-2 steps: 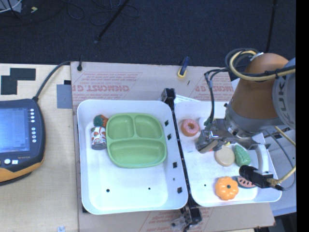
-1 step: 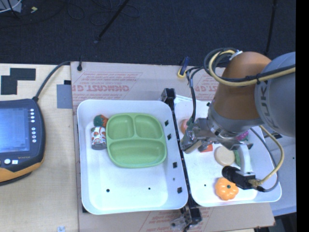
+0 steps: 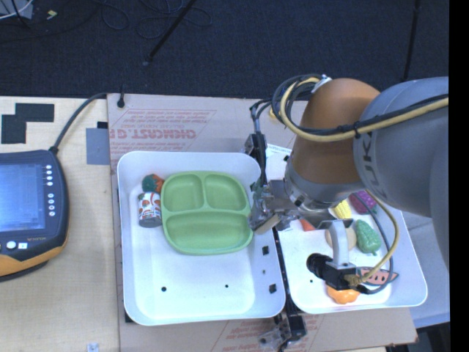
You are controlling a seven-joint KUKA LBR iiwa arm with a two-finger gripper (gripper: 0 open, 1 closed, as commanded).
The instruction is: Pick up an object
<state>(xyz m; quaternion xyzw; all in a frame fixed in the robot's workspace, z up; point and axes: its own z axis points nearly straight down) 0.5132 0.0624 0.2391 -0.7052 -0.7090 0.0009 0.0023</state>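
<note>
Hand (image 3: 265, 217) sits low over the seam between the two bins, right at the right rim of the green divided plate (image 3: 205, 213); I can't tell from here if it's spread or closed, and I see nothing clearly gripped. The plate lies flat in the left bin (image 3: 135, 288), toward its far half. A small red-and-white can (image 3: 149, 208) stands just beside the plate's left edge, with a little green-and-orange item (image 3: 152, 182) just behind it. The right bin (image 3: 412, 288) is mostly covered by the arm (image 3: 344, 145). Peeking out past the arm I see a yellow piece (image 3: 341, 210), a purple piece (image 3: 363, 200), a green lumpy item (image 3: 367, 237) and an orange item (image 3: 341, 295) near the front. A control pendant (image 3: 26, 204) rests on the bench (image 3: 73, 306) at far left, well apart from the bins.
</note>
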